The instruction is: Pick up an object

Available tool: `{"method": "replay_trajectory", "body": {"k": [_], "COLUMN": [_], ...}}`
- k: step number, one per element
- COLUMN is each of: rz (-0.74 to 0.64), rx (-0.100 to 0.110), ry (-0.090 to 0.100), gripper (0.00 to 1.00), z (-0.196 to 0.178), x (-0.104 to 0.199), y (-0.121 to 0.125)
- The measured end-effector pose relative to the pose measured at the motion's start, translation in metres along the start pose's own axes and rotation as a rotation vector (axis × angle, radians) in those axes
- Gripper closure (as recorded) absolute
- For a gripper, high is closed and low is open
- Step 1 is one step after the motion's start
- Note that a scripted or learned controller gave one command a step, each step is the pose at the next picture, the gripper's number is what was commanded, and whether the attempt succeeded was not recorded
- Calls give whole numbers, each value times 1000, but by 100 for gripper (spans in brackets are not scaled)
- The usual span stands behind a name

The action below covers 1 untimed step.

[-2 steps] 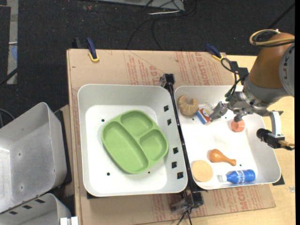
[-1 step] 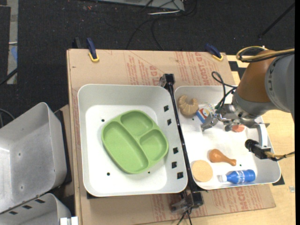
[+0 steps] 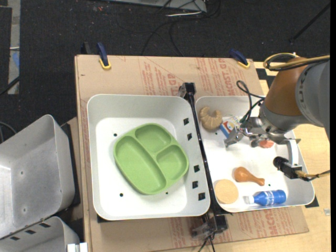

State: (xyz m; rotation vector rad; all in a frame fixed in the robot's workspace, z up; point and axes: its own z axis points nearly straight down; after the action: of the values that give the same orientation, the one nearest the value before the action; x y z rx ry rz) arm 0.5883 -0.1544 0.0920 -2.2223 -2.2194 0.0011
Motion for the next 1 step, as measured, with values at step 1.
{"method": "replay_trajectory", "body": {"k": [1], "rz": [0], "rx": [-2], "ry": [0], "gripper": [100], "z": [-10], "x": [0], "y": [1]}}
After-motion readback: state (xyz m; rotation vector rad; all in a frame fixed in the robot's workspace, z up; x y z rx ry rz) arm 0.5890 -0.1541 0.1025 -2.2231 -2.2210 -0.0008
